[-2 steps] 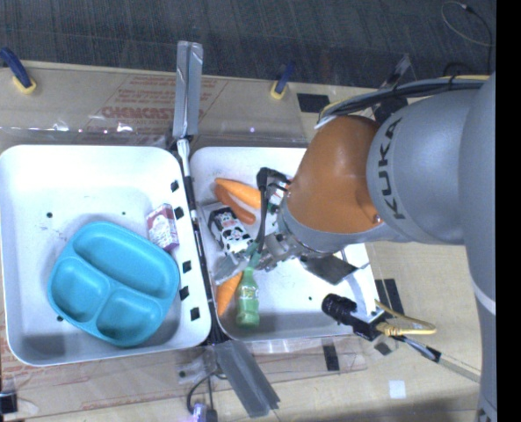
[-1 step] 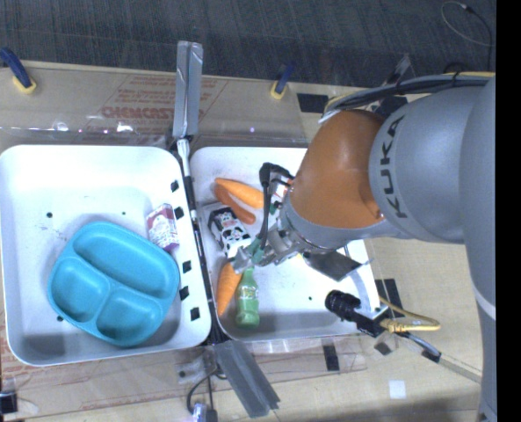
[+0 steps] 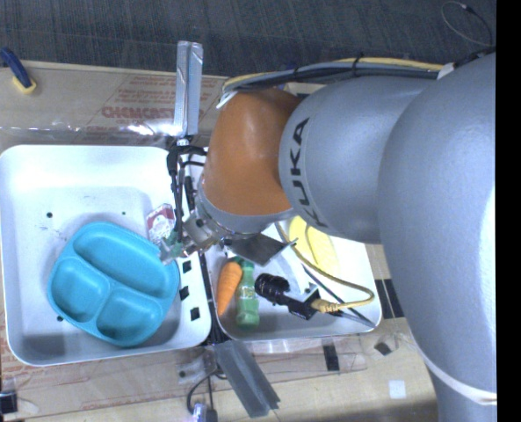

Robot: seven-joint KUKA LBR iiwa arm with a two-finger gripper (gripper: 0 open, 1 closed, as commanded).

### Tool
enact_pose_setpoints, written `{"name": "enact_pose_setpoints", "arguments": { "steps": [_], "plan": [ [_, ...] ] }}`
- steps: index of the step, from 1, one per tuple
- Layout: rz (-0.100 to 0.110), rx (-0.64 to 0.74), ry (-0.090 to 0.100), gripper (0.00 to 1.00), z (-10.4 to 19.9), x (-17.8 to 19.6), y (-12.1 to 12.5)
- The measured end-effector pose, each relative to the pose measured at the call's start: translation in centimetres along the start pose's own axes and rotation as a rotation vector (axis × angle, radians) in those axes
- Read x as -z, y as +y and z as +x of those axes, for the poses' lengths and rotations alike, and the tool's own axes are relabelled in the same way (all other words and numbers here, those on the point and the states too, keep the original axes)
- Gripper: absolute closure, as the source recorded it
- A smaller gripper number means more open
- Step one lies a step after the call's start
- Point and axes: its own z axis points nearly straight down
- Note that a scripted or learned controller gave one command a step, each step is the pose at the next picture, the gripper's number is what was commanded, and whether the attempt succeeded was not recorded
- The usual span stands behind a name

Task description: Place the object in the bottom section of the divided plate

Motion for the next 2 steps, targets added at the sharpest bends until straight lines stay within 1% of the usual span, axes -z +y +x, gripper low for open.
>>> {"name": "enact_pose_setpoints", "arguments": {
  "steps": [1,2],
  "plan": [
    [0.000,-0.121,0.001,1.00,-6.0,-2.4,-5.2],
    [-0.001,0.051,0.000,1.00,-0.2,-2.3,-2.1]
  ]
}}
